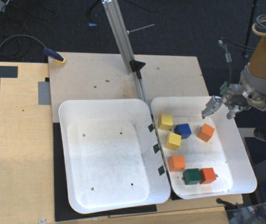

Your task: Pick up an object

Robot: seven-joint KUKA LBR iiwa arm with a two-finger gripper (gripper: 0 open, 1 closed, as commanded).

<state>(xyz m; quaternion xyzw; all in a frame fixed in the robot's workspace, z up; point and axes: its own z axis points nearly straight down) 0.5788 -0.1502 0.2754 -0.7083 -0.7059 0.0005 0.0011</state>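
The right bin (242, 157) holds several small blocks. Two yellow ones (165, 122) (173, 141) lie near its left wall, with a blue block (183, 130) between them. An orange block (206, 132) sits tilted toward the far right. Another orange block (176, 163) lies lower down, and a green block (192, 176) touches a red-orange block (208, 175) near the front. My gripper (220, 110) hangs above the bin's far right corner, just beyond the tilted orange block. It is open, with nothing between its fingers.
The left bin (77, 125) stands beside the right one, and black clips (155, 147) line the shared edge. A slanted aluminium bar (121, 34) rises behind the bins. A wooden bench top (16, 125) extends to the left.
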